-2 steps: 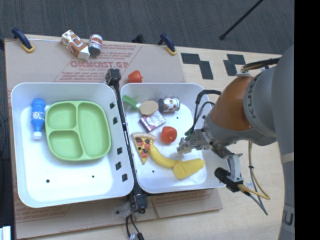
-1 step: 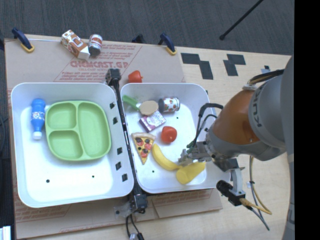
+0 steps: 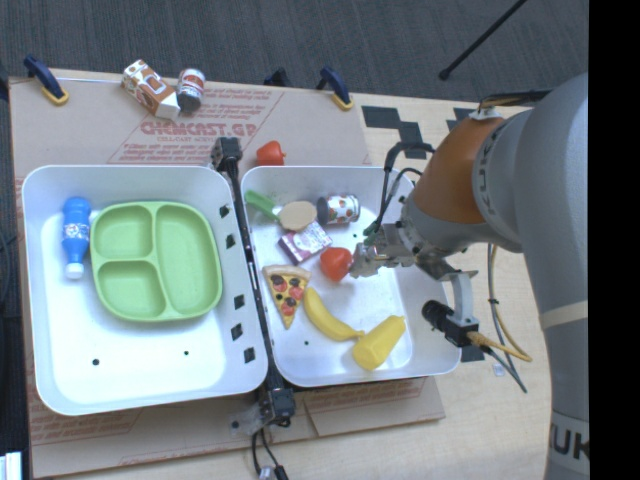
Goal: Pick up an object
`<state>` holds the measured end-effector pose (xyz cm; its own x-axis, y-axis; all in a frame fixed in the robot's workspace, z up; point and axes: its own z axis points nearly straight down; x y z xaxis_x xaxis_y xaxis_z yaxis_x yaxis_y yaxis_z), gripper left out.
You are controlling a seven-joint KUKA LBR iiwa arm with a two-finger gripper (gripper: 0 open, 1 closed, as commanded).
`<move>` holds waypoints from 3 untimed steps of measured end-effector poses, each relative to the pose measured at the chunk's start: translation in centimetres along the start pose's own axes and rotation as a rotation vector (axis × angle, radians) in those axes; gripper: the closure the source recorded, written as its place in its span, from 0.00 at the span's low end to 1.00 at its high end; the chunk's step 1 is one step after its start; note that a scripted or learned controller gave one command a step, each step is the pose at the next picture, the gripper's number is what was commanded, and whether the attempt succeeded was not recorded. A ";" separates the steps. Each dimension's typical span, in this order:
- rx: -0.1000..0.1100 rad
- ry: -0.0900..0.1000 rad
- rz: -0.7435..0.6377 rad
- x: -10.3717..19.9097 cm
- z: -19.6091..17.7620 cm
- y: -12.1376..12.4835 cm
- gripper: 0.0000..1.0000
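One tool (image 3: 360, 264) is hovering low in the right bin (image 3: 432, 360), a red tomato (image 3: 336, 262) touching its left; its grip state is impossible to tell

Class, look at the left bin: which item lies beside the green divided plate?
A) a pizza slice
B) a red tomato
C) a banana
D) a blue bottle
D: the blue bottle lies along the left side of the green divided plate in the left bin.
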<state>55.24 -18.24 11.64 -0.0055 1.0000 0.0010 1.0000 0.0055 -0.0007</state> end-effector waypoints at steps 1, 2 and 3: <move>0.003 0.001 0.002 -2.8 1.7 -1.4 1.00; 0.003 0.000 -0.001 -2.8 2.5 -2.8 1.00; 0.003 0.000 -0.002 -2.8 2.5 -4.5 1.00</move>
<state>50.78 -21.04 9.16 -0.0077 1.0000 0.0009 1.0000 0.0077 -0.0042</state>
